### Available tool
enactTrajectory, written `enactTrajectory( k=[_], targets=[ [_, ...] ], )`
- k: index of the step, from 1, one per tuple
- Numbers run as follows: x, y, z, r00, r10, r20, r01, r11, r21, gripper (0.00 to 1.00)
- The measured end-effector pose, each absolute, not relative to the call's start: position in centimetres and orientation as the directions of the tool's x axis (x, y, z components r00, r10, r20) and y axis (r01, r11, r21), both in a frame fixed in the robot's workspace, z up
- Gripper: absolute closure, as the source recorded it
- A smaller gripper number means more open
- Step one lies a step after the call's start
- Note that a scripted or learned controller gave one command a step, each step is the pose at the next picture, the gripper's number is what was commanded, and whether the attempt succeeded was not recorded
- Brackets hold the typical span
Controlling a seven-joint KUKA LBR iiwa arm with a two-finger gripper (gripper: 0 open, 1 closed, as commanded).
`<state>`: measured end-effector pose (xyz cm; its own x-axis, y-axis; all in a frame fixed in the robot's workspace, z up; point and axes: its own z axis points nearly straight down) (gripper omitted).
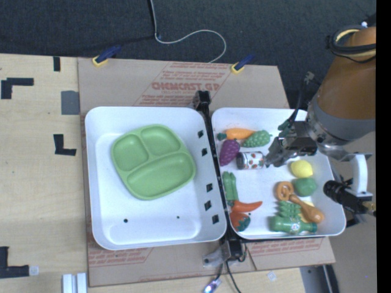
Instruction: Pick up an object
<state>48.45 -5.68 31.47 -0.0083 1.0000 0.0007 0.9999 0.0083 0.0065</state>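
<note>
Camera view: the dark two-finger gripper (276,154) is hovering low over the right white bin (269,116), just beside a small red-and-white can (253,160), with a round yellow lemon toy (301,168) near. How wide it is standing cannot be told; nothing is visibly caught. A clean pick likely calls for centring over the can before closing.

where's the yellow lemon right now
The lemon lies in the right bin, near its right side, just above the green lime and beside the hand.
</note>
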Motion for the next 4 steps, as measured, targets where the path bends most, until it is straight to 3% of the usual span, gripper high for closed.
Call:
enactTrajectory(
  k=[1, 2, 3, 4],
  targets=[
    [48.7, 0.1, 42.1, -0.01, 1.0, 0.001, 1.0, 0.01, 0.011, 1.0],
    [48.4, 1.4, 43.2, -0.002, 1.0, 0.0, 1.0, 0.002, 0.0, 1.0],
    [48.4, 2.0, 46.5, -0.002, 1.0, 0.0, 1.0, 0.002, 0.003, 1.0],
    [48.4, 2.6, 47.0, -0.001, 1.0, 0.0, 1.0, 0.001, -0.001, 1.0]
  ],
)
